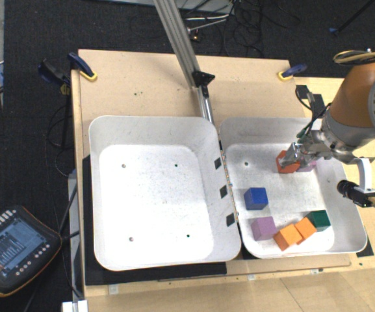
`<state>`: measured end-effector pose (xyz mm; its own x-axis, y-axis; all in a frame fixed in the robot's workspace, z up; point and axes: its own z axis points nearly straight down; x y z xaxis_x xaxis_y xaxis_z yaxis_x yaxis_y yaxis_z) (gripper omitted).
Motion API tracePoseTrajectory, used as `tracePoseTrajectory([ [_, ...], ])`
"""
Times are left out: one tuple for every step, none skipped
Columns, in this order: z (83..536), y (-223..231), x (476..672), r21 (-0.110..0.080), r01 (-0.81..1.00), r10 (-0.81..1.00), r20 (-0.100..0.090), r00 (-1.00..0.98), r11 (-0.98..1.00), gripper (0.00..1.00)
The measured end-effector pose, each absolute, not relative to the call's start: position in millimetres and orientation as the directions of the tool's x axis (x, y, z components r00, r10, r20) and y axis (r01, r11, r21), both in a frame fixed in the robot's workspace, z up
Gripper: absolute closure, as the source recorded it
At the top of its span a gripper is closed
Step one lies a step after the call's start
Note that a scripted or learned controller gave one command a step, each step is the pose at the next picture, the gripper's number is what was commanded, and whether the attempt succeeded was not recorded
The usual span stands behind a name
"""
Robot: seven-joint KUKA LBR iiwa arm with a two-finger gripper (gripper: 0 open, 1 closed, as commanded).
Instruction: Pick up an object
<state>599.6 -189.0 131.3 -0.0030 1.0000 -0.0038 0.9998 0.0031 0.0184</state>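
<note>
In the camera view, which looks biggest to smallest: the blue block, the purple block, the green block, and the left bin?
1. Left bin, by far the biggest.
2. Blue block and purple block, which look about alike, so I won't rank them.
3. Green block, slightly smaller, partly hidden behind its orange neighbour.

This was a robotics lab. A plywood bench [148, 83] stood on a dark floor strewn with loose cables [252, 18]; clamps [83, 67] gripped its far corners. A teach pendant [12, 249] lay off its near-left corner, and an aluminium camera pole [177, 34] rose from its far edge.
</note>
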Motion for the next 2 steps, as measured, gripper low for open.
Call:
tracePoseTrajectory([
  [178,-196,596.3,0.005,1.0,1.0,-0.002,0.0,0.0,1.0],
  [237,-203,603.3,0.008,1.0,1.0,-0.004,-0.002,0.002,1.0],
])
